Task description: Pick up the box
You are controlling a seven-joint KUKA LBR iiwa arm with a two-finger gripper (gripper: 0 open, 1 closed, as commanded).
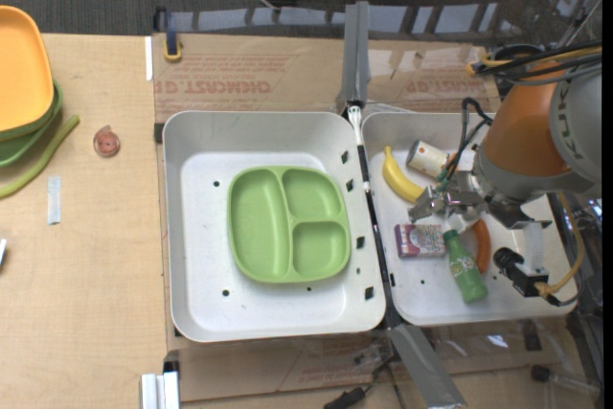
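Purple-and-white small box [420,239] lies flat in the right white bin [536,306], just below the metal gripper [442,203], which hangs over it; whether the gripper is spread or pressed together I cannot tell. Up-left of the gripper lies a yellow banana [402,178], above it a white cylinder [427,154], and down-right a green plastic bottle [465,267] beside an orange carrot-like piece [482,242]. Far left of the gripper, a green divided plate [287,223] sits in the left white bin [192,302] on the desk [86,302].

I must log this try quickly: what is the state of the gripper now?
Gripper: above the box in the right bin; open or shut cannot be told, and nothing is seen held.
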